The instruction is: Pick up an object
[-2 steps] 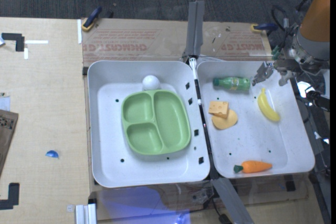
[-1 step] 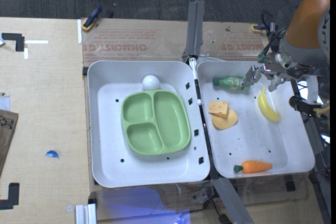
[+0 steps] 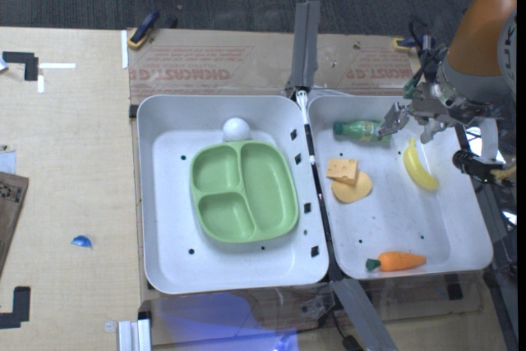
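At the far left of the frame you see the bare wooden bench (image 3: 66,177), with a small blue scrap (image 3: 80,242) lying on it low down. Moving right, the left bin (image 3: 156,201) carries a green divided plate (image 3: 244,192) at its centre, and a small white ball (image 3: 237,128) rests just beyond the plate's upper edge, touching or nearly touching it.

Past the centre divider, the right bin (image 3: 460,242) holds the candidates for your pick. A green bottle (image 3: 359,128) lies on its side in the bin's upper left, long axis running left to right across the frame. Below it sit a cheese-like yellow wedge (image 3: 343,169) and a flat orange-yellow piece (image 3: 353,189), the wedge overlapping the piece. A carrot (image 3: 398,261) lies along the bin's lower edge, well apart from the rest. A banana (image 3: 419,167) lies in the upper right, long axis running from upper left to lower right.

At the upper right the arm reaches in, and the gripper (image 3: 413,122) hangs over the bin with jaws spread fairly wide and nothing between them. One fingertip sits just beside the bottle's right end; the other hangs just above the banana's upper tip. The bottle therefore lies directly left of the jaws, its axis pointing at them, while the banana lies just below. Judging from this, either is within easy reach, but the jaws straddle neither object squarely, so a close from here looks likely to catch nothing.
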You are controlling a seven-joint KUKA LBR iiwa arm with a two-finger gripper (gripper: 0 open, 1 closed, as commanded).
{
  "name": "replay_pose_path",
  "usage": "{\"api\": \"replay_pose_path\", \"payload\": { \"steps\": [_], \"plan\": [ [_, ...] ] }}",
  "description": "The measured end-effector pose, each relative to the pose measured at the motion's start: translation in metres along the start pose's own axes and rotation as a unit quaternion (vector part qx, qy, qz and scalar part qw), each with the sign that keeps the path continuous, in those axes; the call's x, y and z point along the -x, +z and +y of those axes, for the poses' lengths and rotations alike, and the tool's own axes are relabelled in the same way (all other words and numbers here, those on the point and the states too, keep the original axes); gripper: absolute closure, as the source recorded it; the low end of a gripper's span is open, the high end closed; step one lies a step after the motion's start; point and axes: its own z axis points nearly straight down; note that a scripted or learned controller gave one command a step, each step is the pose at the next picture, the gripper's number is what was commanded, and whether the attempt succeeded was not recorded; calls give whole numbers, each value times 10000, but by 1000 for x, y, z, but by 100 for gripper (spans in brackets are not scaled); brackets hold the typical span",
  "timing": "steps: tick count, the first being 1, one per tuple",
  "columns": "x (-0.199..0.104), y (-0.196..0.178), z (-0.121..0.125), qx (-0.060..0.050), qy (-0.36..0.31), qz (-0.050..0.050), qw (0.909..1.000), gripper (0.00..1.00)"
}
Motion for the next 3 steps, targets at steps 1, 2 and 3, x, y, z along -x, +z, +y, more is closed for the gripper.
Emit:
{"api": "replay_pose_path", "payload": {
  "steps": [1, 2, 3],
  "plan": [
    [59, 85, -18, 15, 672, 3, 9977, 0],
    [59, 80, -18, -11, 664, 5, 9978, 100],
    [7, -36, 3, 9, 1014, -9, 9948, 100]
  ]
}}
